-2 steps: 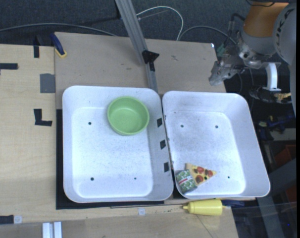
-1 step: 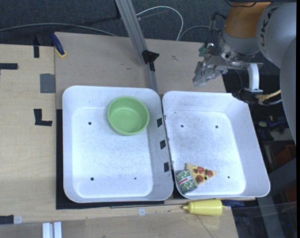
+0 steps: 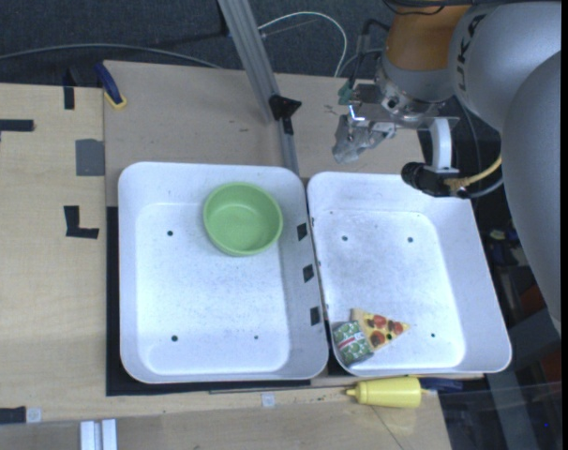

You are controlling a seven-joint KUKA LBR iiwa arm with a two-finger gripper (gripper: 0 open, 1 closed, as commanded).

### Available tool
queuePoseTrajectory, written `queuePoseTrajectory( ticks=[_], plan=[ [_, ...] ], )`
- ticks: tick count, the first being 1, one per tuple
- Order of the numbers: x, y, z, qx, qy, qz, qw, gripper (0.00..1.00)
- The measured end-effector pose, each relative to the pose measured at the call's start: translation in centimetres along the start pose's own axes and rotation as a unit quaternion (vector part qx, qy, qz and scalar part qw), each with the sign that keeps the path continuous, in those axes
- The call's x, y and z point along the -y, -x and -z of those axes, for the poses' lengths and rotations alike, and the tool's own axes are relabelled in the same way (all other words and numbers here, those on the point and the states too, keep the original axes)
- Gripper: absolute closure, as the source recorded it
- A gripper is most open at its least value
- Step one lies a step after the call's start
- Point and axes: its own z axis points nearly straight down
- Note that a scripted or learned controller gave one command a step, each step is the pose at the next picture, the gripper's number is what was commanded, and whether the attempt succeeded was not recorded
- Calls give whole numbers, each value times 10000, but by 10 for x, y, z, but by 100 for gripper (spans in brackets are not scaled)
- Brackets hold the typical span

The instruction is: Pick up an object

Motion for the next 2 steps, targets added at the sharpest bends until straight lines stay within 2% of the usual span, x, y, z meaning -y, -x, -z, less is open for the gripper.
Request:
queuePoseTrajectory(
  ticks=[2],
  plan=[
    [25,-117,-4,2,-8,1,10000,100]
  ],
)
